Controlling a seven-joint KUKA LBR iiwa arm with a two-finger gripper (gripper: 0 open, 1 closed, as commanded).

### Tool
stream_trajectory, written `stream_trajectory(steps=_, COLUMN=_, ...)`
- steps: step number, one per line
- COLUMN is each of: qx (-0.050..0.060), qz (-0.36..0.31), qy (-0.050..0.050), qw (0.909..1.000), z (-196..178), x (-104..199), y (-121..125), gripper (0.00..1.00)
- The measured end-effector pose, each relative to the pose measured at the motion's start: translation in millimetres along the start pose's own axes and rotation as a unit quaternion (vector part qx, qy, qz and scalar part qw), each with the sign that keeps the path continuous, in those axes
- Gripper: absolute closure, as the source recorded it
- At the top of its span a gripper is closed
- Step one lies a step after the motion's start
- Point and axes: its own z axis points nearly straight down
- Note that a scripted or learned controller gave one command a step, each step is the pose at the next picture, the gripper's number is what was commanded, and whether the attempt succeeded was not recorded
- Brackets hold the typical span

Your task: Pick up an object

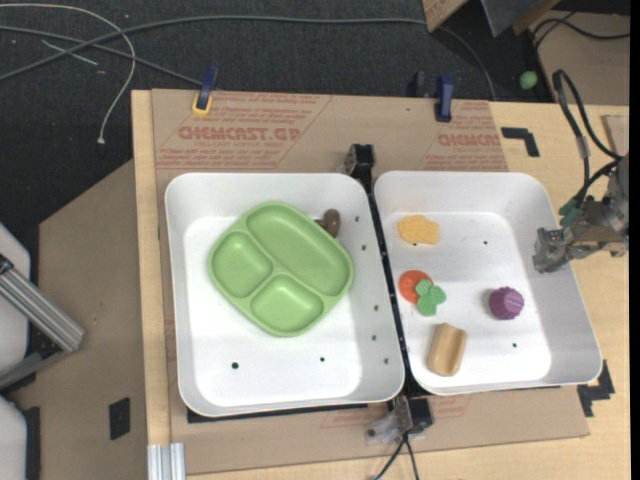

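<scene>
Green tray [282, 266]: left bin [200, 348], middle, brown piece [329, 223] at its upper-right edge.
Right bin [520, 193]: yellow item [418, 230] top-left, tomato [420, 289] left, purple ball [506, 303] right, tan cylinder [446, 349] bottom.
Gripper [552, 248]: right rim, jaw state unclear.

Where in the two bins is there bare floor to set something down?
Left bin: floor in front of the green plate. Right bin: back strip behind the yellow piece. Crowded around the tomato, purple piece and tan cylinder.

Cardboard-topped bench [300, 128] bears two white bins [200, 368] side by side.
</scene>
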Motion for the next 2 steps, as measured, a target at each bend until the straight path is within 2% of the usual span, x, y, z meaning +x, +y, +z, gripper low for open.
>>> stream_trajectory(steps=1, qx=-0.004, qz=-0.001, qy=-0.001, qw=1.0000, z=-4, x=0, y=2, gripper=0.00)
stream_trajectory(steps=2, qx=-0.002, qz=-0.001, qy=0.000, qw=1.0000, z=50, x=-3, y=11, gripper=0.00)
